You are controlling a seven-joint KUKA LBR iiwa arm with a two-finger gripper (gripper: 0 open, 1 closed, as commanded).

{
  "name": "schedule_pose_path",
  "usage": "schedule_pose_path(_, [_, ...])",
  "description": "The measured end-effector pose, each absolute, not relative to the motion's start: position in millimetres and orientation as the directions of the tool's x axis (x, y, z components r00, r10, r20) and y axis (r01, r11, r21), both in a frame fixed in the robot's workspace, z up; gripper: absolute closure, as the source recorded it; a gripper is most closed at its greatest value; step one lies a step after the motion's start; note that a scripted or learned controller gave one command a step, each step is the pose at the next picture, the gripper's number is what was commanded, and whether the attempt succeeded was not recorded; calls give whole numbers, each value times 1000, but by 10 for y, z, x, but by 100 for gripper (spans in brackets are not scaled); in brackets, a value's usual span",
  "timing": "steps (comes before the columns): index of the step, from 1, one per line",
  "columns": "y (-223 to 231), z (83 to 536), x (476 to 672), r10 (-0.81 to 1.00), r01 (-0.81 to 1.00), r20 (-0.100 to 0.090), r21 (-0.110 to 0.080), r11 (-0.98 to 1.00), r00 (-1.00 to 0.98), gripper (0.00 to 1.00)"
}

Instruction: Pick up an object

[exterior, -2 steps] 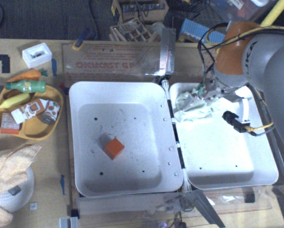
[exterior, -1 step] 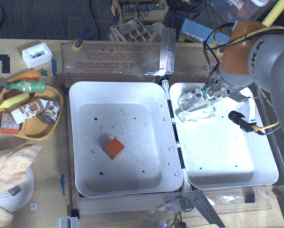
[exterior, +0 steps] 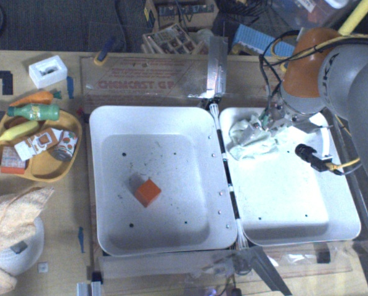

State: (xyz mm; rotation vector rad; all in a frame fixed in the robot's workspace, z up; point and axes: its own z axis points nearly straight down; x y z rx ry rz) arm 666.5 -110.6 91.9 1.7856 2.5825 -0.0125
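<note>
An orange block (exterior: 148,192) lies on the floor of the left white bin (exterior: 110,128), a little left of its middle. The grey arm with its orange band (exterior: 310,63) comes in from the upper right. Its gripper (exterior: 253,138) hangs low over the upper left corner of the right bin (exterior: 294,208), close to the wall between the two bins. Pale, whitish shapes crowd around the gripper's tip, and I cannot make out whether anything is held there. The gripper is well apart from the orange block.
A black cable plug (exterior: 308,152) on the arm hangs over the right bin. Left of the bins stand a wooden bowl (exterior: 45,171) with toy food and packets, a beige cloth (exterior: 14,224) and a small white box (exterior: 48,71). A clear panel (exterior: 147,82) lies behind the bins.
</note>
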Motion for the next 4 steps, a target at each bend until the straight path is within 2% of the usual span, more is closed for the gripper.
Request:
schedule_pose_path(1, [-1314,1230,6679,960,960,-4,5,280,-280,0])
schedule_pose_path(2, [-1079,917,6683,952,952,-6,2,306,-306,0])
schedule_pose_path(3, [-1072,917,6682,951,951,-7,2,309,-309,0])
schedule_pose_path(4, [-1082,1043,6701,951,951,-12,9,309,-309,100])
